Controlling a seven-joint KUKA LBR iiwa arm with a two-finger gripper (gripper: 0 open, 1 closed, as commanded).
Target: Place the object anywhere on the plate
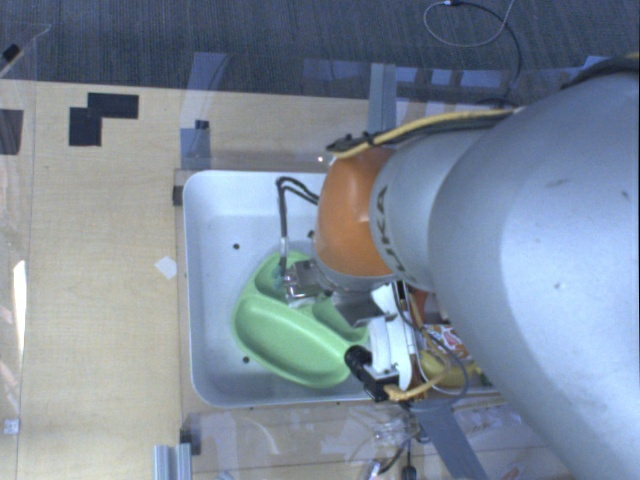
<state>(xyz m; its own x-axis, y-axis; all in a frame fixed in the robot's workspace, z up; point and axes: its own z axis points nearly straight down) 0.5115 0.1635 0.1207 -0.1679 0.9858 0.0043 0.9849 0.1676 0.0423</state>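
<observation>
1. Reaches in from the right as a broad grey arm (540,268), covering much of the right-hand side, with the orange band (350,218) bent down over the left bin (205,238).
2. Ends in the gripper (296,284), seen as a small cluster of metal parts under the band, low over the upper edge of the plate (285,340).
3. Cannot tell whether the gripper is wide, narrow or holding anything; hidden by the wrist from above.
4. Lies in the left bin's lower middle: a light green plate, tilted, its near rim close to the bin's front wall and its right part under the wrist hardware.
5. Shows nothing resting on the visible green surface.
6. Peeks out below the arm, right of the plate, as a few coloured items (446,350), yellowish and red-patterned, mostly covered; cannot tell which is the task's object.
7. Runs along the top of the arm: a yellow cable (440,121).
8. Bears black tape marks (100,118) at upper left on the pale wooden bench (90,318).
9. Loops across the dark carpet (250,18) at the top: a thin black cable (470,23).
</observation>
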